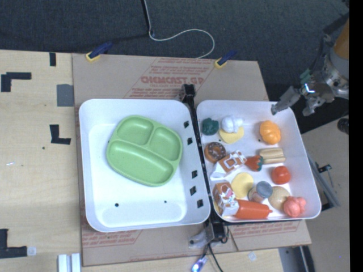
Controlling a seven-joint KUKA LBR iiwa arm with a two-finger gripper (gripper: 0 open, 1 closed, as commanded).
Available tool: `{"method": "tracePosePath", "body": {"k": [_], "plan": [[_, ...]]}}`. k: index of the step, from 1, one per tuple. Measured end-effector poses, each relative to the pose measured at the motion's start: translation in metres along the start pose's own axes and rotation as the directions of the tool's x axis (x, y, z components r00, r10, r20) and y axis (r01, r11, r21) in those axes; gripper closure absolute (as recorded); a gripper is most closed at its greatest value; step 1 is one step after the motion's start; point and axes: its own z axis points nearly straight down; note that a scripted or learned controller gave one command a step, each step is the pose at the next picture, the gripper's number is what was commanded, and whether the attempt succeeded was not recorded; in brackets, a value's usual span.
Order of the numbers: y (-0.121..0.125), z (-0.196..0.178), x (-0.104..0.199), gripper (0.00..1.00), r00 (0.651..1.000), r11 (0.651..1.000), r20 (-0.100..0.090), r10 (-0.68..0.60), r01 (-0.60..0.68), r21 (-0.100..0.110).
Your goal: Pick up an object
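- I read red print on the cardboard sheet point(170, 78) under the bins; the letters are too blurred to make out.
- My fingers point(295, 103) hang spread apart, holding nothing, over the far right corner of the right bin point(303, 152).
- Nearest below them lies an orange toy point(270, 131), untouched, among other toy foods.
- Well to their left sits a green divided plate point(144, 150).
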Motion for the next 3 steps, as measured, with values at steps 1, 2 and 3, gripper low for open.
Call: {"method": "tracePosePath", "body": {"k": [1, 2, 3], "plan": [[-0.080, 0.157, 0.010, 0.00, 1.000, 1.000, -0.007, 0.003, -0.003, 0.020], [-0.074, 0.138, 0.009, 1.00, 1.000, 1.000, -0.001, 0.001, -0.001, 0.002], [-0.078, 0.035, 0.062, 1.00, 1.000, 1.000, 0.000, -0.005, 0.005, -0.009]]}}
